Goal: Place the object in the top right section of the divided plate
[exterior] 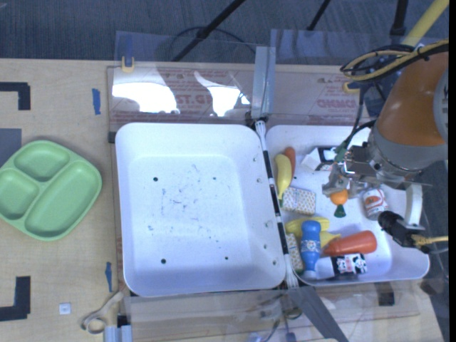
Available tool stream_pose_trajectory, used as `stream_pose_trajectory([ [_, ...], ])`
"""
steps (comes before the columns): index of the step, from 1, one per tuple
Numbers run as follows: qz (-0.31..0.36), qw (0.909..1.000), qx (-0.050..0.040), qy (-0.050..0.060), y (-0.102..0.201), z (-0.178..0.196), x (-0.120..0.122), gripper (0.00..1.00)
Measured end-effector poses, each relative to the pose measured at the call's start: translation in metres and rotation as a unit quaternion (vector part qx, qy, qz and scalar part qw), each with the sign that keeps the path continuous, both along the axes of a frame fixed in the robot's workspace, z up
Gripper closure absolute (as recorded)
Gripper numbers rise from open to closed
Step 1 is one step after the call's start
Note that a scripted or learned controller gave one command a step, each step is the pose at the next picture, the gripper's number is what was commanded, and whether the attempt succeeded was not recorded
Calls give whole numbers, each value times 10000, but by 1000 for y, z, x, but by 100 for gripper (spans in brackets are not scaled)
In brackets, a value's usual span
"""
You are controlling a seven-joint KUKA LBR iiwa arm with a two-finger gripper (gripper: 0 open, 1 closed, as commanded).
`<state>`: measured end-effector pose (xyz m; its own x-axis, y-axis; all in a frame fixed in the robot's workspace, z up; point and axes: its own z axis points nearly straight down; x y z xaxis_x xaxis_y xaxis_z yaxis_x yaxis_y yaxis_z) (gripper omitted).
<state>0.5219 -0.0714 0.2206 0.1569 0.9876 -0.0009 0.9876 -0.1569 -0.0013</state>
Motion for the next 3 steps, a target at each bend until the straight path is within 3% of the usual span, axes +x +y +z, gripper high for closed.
stream_pose_trajectory([
  [1, 1176, 9931, 13, 9, 71, 0, -43, 100],
  [2, 1668, 9860, 3, -13, 91, 37, -2, 100],
  [3, 1282, 9917, 7, 7, 154, -14, -43, 100],
])
